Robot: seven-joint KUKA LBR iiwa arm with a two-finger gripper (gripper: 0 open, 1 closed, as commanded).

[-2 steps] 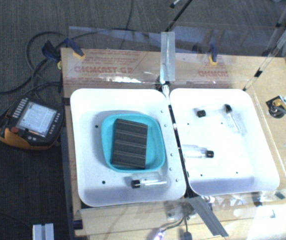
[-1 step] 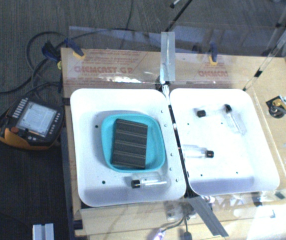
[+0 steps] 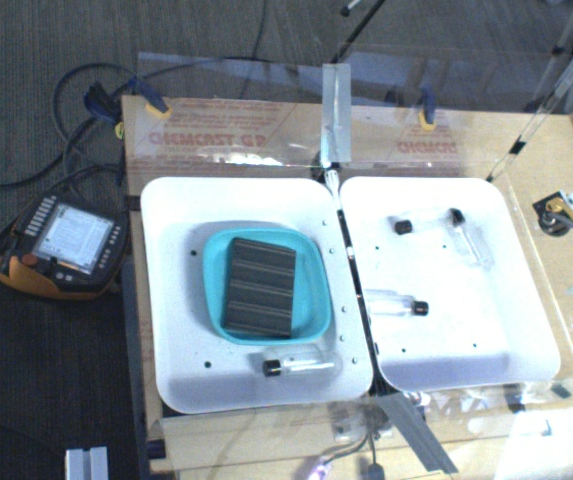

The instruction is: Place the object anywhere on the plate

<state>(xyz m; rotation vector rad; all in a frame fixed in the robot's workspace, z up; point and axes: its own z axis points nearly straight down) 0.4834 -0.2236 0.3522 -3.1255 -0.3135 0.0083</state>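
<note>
On the blue plate [image 3: 214, 290] in the left bin [image 3: 171, 348], a dark ribbed block [image 3: 260, 286] is lying flat, its long axis running near-to-far, leaning slightly right at the far end. Just off the plate's near rim, a clear tube [image 3: 296, 366] is lying crosswise, black cap pointing left.

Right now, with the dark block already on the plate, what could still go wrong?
1. The clear vial lies in the left bin just off the blue plate; a low pass might knock it.
2. The dark ridged block covers most of the plate, so anything added could slide off.
</note>
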